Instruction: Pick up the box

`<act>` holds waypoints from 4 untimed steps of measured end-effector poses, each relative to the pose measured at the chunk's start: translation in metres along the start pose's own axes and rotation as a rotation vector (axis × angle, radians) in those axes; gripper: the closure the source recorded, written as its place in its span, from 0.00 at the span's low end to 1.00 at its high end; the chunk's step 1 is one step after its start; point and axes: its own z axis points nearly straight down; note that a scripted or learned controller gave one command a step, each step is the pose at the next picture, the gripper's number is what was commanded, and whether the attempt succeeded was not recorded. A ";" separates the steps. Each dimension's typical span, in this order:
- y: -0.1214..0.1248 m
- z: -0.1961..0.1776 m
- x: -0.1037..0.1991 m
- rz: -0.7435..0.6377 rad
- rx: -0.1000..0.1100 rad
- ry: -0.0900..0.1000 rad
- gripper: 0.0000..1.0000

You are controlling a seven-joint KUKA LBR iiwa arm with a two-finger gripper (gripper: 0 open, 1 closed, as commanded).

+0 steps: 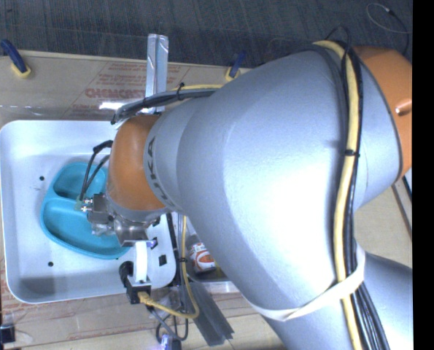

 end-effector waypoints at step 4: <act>0.033 -0.072 0.016 -0.067 0.003 -0.001 1.00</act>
